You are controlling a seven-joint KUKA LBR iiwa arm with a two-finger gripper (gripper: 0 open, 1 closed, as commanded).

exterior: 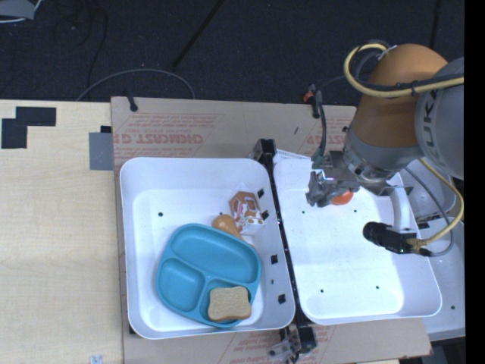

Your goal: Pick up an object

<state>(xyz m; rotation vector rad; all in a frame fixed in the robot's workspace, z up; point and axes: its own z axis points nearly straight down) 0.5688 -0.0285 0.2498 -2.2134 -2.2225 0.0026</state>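
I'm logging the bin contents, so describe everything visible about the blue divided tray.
The blue divided tray is a rounded-rectangle dish that looks like smooth plastic, light blue, with raised ridges splitting it into three compartments. It lies flat and turned at an angle in the left bin, toward its near side. A tan slice of bread sits in the compartment nearest the camera; the other two look bare. A small orange-brown item lies at its far edge, apparently touching.

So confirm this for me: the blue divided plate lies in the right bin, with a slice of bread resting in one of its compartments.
Not quite. The camera view shows the blue divided plate in the left bin, not the right bin. The rest holds: a slice of bread rests in one of its compartments.
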